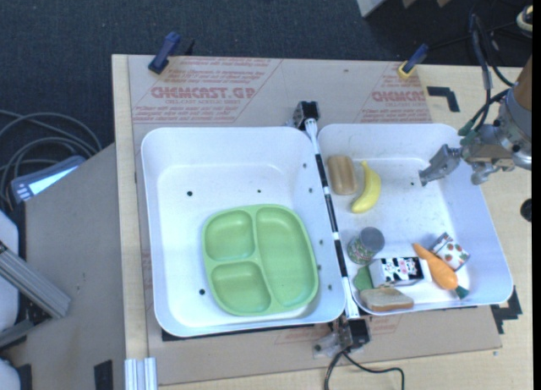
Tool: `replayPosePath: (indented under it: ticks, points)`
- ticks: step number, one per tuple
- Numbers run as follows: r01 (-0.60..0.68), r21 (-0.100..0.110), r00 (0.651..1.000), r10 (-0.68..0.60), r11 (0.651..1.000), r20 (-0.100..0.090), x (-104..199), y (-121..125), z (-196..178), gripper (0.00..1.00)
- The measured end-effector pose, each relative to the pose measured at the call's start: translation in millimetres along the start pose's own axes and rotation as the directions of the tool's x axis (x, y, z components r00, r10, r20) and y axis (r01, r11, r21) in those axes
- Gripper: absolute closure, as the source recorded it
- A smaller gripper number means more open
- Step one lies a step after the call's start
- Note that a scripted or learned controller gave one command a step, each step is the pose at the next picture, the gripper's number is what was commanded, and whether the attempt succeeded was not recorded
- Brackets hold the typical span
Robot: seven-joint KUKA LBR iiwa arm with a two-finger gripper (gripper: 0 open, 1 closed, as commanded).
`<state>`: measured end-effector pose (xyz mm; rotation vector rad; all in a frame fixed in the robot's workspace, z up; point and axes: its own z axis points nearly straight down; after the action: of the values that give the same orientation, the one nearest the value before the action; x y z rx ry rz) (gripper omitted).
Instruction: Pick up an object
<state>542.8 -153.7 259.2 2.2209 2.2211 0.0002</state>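
**Operator:** What is lying along the bottom of the frame?

**Spotter:** You are looking at the right bin (494, 244), and its lower corner is crowding up. A slice of bread (386, 299) is sitting lowest, just above the bin's bottom rim. Just above it a black-and-white carton (398, 271) is lying flat, with a small green piece (363, 278) touching its left end. To the right, an orange carrot (438, 268) is slanting down toward the lower right, and a small red-and-white box (452, 252) is resting against its upper side. A grey can (366, 244) is standing just above the carton, near the divider between the bins.

**Operator:** And the left bin?

**Spotter:** In the left bin (169, 168) a green divided plate (259, 258) is sitting at lower centre, three compartments showing.

**Operator:** Further up?

**Spotter:** A yellow banana (368, 188) is curving in the upper left of the right bin, with a tan bread roll (341, 174) just beside it on the left; I cannot tell whether they are touching.

**Operator:** The claw?

**Spotter:** The gripper (439, 165) is hanging over the upper right of the right bin, well apart from the banana. You are not seeing anything between its fingers, and I cannot tell whether they are spread or pressed together.
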Motion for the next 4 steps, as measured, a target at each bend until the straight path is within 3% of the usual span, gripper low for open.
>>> replayPosePath:
  ticks: [1, 2, 3, 4]
  points:
    - [0.001, 0.003, 1.0, -0.001, 1.0, -0.001, 43, -13, 110, 0.0]
    - [-0.001, 0.002, 1.0, 0.001, 1.0, -0.001, 55, -50, 175, 0.0]
    - [0.0, -0.001, 1.0, 0.0, 1.0, 0.0, 55, 44, 174, 0.0]
    - [0.001, -0.001, 1.0, -0.001, 1.0, 0.001, 34, 93, 174, 0.0]
